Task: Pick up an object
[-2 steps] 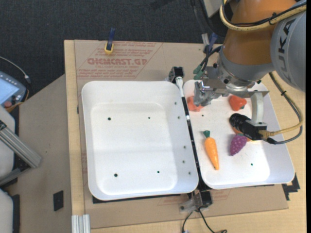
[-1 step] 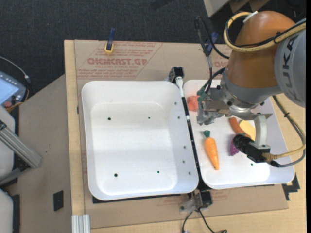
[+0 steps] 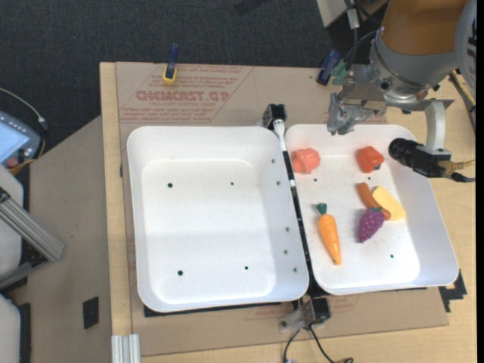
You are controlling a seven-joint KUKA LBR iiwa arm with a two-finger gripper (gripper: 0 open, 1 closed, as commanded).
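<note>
The right bin (image 3: 423, 267) holds several toy foods. A pink-orange lump (image 3: 305, 159) lies at its far left, a red-orange pepper-like piece (image 3: 370, 158) at the far middle. Nearer lie a brown sausage (image 3: 367, 196), a yellow wedge (image 3: 389, 203), purple grapes (image 3: 369, 224) and an orange carrot (image 3: 329, 235) with a green top. My gripper (image 3: 342, 122) hangs over the bin's far rim, between the pink lump and the red piece and farther back than both. Nothing shows between its tips.
The left bin (image 3: 151, 203) sits beside the right one, a black clip (image 3: 274, 116) at their shared far corner. A black cylinder (image 3: 412, 156) on the arm overhangs the right bin's far right. A yellow-blue clamp (image 3: 171, 68) stands on the cardboard behind.
</note>
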